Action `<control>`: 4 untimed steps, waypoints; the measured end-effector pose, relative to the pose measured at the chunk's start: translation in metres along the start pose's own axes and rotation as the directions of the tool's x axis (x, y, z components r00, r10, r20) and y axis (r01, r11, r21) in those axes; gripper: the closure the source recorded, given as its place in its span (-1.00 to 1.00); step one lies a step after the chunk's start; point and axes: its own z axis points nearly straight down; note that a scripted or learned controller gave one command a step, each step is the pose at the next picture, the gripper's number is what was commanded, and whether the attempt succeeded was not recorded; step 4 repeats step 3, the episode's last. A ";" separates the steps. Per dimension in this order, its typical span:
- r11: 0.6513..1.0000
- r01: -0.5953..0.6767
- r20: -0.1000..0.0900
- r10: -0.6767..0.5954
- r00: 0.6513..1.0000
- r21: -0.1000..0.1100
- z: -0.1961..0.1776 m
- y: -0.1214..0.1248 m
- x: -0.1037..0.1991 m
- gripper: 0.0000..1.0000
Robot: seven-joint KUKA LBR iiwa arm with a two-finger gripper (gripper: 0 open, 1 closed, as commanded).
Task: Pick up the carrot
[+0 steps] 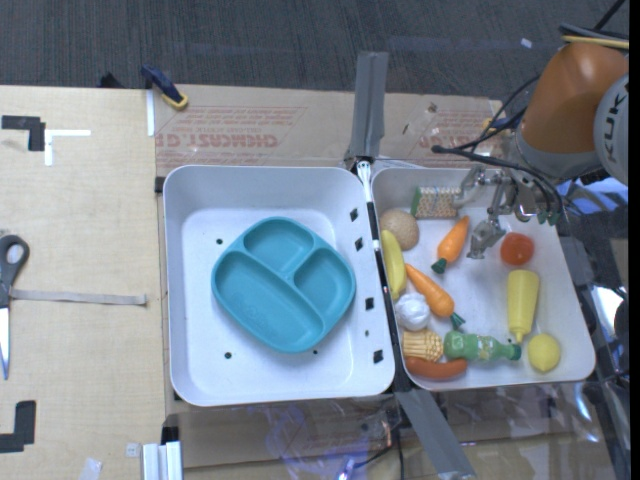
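Nearest the camera, along the right bin's (585,363) front edge: a red sausage-like piece (436,369), with a corn cob (421,345) just above it, a green bottle (481,347) lying on its side, and a lemon (543,353) in the front right corner. Yellow bottle-shaped item (521,303) stands just behind the lemon. White garlic bulb (412,313) sits left of centre, touching the corn.

Left bin (180,268) holds a blue divided plate (284,283), three compartments, tilted diagonal in the bin.

Two carrots in the right bin. One carrot (432,289) lies mid-bin, diagonal, green end toward the front right, next to the garlic. Second carrot (452,243) is further back, green end pointing down-left, tip up toward the gripper. Banana (393,264) runs along the left wall, beside the divider. Tan potato-like ball (401,228) behind it. Red tomato (517,250) on the right side, just right of the gripper.

Gripper (487,236) is over the back half of the right bin, between the second carrot and the tomato, fingers pointing down. Near that carrot but nothing visible between the fingers. Jaw gap: cannot tell from this angle.

Green-striped packet (435,203) sits at the back wall. Behind it, the arm's orange band (575,93) at top right. Cardboard (250,128) lies behind the bins; scissors (8,278) at the far left on the bench.
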 end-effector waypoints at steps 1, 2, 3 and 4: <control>0.997 -0.080 -0.016 0.080 0.997 0.002 0.017 0.017 -0.001 -1.00; 0.997 -0.078 0.003 0.078 0.997 0.002 0.005 0.019 -0.005 1.00; 0.795 -0.607 -0.003 0.607 0.795 0.002 -0.036 0.049 0.031 1.00; 0.795 -0.607 -0.003 0.607 0.795 0.002 -0.036 0.049 0.031 1.00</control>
